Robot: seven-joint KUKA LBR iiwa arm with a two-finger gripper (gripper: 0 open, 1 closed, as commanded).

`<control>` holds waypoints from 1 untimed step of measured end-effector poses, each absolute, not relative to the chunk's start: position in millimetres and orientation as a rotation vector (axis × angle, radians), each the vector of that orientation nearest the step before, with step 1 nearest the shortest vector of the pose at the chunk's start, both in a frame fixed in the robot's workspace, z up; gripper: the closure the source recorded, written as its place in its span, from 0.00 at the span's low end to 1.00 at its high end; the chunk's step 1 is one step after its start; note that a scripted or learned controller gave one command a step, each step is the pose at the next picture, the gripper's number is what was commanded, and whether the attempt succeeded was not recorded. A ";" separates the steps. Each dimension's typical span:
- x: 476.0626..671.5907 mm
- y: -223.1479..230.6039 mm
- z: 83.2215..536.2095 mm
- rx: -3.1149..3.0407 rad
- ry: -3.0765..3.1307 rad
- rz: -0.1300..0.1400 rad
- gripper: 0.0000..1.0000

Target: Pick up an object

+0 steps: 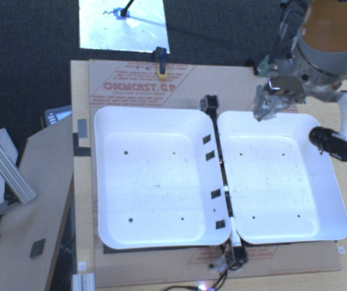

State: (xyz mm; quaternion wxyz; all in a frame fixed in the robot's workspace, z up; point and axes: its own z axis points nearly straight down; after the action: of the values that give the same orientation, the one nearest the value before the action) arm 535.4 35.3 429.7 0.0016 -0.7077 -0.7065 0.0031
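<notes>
Nearest the camera, at about 7 o'clock, the left bin (155,174) shows a bare white floor marked by a few dark dots. Beside it at 5 o'clock, the right bin (279,183) looks the same, and the two touch along a strip of black clips (217,174) down the middle. No object to pick up can be made out in either bin, so where the task's thing lies cannot be told.

Farther back, at 2 o'clock, the gripper (266,111) hangs over the far rim of the right bin, below the arm's orange band (334,20). Whether it is open or closed cannot be told, and nothing is seen in its grasp.

By this view the pick is not yet done: finding an object, descending and grasping all remain.

Farthest off, at 11 o'clock, a pale square sheet (124,18) lies beyond the tabletop (79,102).
</notes>
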 end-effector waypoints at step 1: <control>588.3 41.3 377.4 -2.221 -2.223 0.001 1.00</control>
State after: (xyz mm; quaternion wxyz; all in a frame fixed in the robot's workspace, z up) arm 588.3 41.3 377.4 -0.0003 -0.7068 -0.7074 0.0003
